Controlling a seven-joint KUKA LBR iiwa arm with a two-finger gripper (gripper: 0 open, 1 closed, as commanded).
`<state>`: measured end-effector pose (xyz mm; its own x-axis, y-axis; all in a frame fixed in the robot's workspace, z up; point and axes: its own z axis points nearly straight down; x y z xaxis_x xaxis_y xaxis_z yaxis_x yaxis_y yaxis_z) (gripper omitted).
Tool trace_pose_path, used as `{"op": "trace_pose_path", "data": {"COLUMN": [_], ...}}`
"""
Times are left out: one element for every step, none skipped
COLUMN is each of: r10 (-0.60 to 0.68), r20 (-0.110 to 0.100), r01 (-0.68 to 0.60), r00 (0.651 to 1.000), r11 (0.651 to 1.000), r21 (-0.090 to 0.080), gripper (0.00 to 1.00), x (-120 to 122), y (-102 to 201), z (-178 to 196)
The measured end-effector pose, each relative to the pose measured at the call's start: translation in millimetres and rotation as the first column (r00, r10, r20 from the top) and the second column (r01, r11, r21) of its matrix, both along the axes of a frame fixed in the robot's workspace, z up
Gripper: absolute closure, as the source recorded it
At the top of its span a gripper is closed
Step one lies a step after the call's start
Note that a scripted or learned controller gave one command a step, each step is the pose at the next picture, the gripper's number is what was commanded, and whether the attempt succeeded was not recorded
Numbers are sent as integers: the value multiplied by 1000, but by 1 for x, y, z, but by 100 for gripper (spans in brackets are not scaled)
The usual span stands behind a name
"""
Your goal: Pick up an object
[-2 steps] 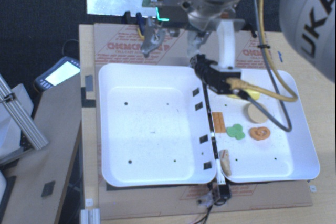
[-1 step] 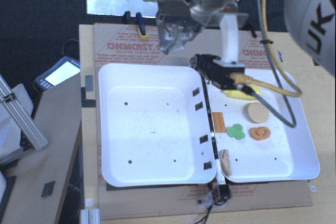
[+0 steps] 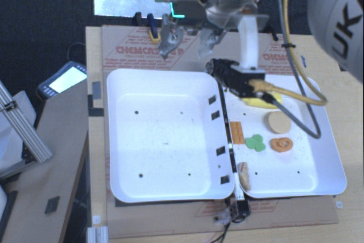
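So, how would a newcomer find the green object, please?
Look in the right bin, the one holding small items. Near its middle lies the green object, between an orange rectangular piece and an orange ring-like piece. It alone is green.

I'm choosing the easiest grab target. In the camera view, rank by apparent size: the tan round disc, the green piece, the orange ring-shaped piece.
1. tan round disc
2. green piece and orange ring-shaped piece: too alike to rank.

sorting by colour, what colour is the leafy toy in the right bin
Green. The leafy toy shows best in the camera view, beside an orange piece.
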<state>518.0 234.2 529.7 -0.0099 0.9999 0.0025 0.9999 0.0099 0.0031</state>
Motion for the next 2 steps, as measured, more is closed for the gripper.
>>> {"op": "trace_pose_path", "data": {"r10": [4,10], "r20": [3,4], "r01": [-4,-10], "r00": [1000,1000], "r11": [1000,1000], "r21": [2,3], "gripper": [100,100], "x": [0,0], "y": [0,1], "z": [12,23]}}
